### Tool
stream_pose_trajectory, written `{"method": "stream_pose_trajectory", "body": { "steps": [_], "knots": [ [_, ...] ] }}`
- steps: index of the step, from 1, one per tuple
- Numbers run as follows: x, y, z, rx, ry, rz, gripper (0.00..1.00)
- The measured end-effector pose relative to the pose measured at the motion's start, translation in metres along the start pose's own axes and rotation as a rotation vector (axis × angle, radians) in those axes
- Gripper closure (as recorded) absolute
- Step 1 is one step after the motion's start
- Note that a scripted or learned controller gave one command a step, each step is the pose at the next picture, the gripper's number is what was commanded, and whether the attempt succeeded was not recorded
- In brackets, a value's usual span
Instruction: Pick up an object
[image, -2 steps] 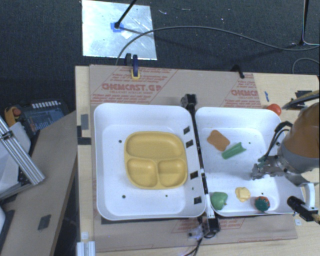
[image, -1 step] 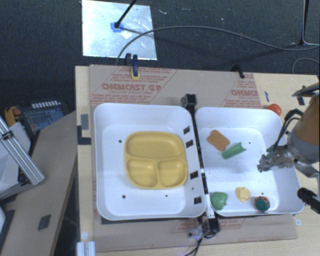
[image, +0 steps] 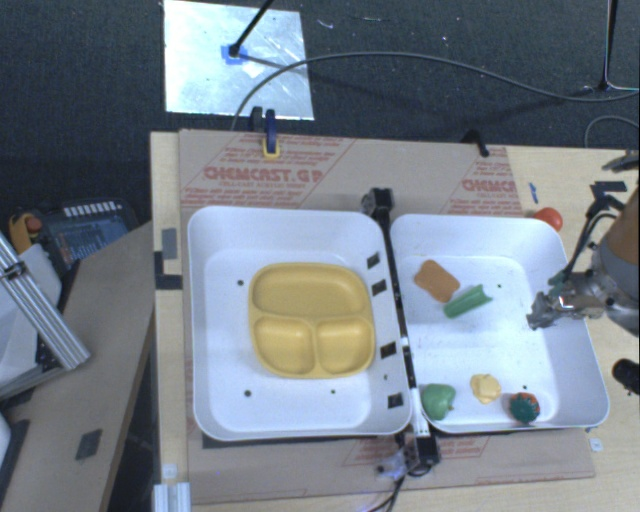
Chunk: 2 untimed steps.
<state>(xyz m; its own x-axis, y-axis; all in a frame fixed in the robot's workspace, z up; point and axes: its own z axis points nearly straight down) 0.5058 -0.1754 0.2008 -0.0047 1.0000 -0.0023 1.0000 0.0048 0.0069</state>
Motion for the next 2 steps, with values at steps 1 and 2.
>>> {"method": "stream_pose_trajectory", "body": {
  "steps": [1,2],
  "knots": [
    [-0.001,0.002,-0.054,-0.001,-0.001,0.0,1.0],
    [0.057,0.012,-0.043,0.004,0.004,-0.005,1.0]
  ]
}}
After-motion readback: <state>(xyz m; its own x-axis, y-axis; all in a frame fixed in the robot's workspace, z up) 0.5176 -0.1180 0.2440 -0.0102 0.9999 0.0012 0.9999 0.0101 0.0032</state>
